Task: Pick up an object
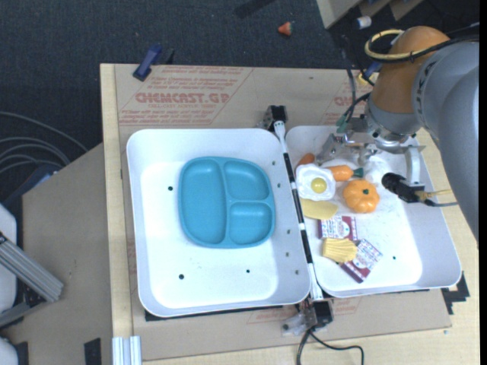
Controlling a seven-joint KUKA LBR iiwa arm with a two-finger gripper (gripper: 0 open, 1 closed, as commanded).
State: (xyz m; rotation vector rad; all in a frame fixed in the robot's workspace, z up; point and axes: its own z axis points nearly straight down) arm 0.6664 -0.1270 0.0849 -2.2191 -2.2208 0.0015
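Bench (190,90): a brown board printed with red lettering is carrying two shallow white bins side by side.

Left bin (152,265): it is holding one blue divided plate (226,201) with three compartments, lying flat near the bin's middle.

Right bin (426,257): it is holding a cluster of toy foods toward its left half. A fried egg (316,182) is lying just beside the dividing rim. An orange carrot piece (342,172) is touching the egg's upper right edge. A small orange pumpkin (361,195) is sitting just right of the egg. A pale yellow cheese slice (319,209) is lying below the egg. A red-and-white packet (358,251) is lying lower down, with a ridged yellow piece (338,249) resting on it.

Arm (426,74): grey with an orange band, it is reaching in from the right over the right bin's far end.

Gripper (355,149): it is hanging just above the carrot piece and the egg. Whether its fingers are wide or narrow cannot be told; nothing is visibly between them.
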